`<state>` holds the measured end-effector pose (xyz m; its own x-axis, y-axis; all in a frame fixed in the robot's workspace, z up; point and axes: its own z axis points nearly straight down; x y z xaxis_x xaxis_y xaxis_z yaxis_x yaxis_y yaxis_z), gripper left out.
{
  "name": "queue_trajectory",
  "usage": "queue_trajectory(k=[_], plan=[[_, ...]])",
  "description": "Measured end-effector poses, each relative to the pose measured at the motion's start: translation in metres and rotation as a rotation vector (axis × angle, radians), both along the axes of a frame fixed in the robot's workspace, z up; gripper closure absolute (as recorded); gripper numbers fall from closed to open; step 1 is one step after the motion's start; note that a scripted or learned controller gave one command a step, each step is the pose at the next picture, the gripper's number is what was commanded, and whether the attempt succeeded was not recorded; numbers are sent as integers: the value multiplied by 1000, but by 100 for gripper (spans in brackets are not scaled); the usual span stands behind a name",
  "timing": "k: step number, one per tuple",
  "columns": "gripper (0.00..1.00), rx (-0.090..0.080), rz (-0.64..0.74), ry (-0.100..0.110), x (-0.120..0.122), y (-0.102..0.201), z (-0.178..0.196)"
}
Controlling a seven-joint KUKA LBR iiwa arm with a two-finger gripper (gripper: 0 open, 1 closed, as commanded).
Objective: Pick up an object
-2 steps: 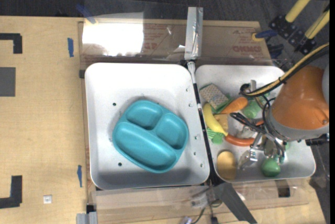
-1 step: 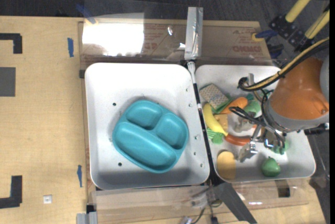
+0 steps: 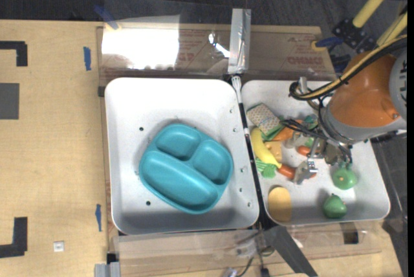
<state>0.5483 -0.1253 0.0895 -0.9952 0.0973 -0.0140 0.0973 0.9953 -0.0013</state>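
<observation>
Arm [image 3: 362, 101] over right bin [image 3: 378, 201] (toy food clutter)

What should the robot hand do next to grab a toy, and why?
Probably lower a little straight down. The gripper hangs over the toy pile in the right bin, by the orange carrot piece and the banana, and I see nothing between its fingers yet.

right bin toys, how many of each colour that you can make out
In the right bin, partly hidden by the arm:
Green: 3, two apple-like and one small piece
Yellow: 1, banana
Orange: 2, carrot-like pieces
Tan: 1, round piece
Total: 7
</observation>
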Motion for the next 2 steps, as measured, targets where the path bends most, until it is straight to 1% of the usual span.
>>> queue_trajectory(k=[1,2], plan=[[0,2,-56,-2,12,28,0],[0,2,-72,2,-61,17,0]])
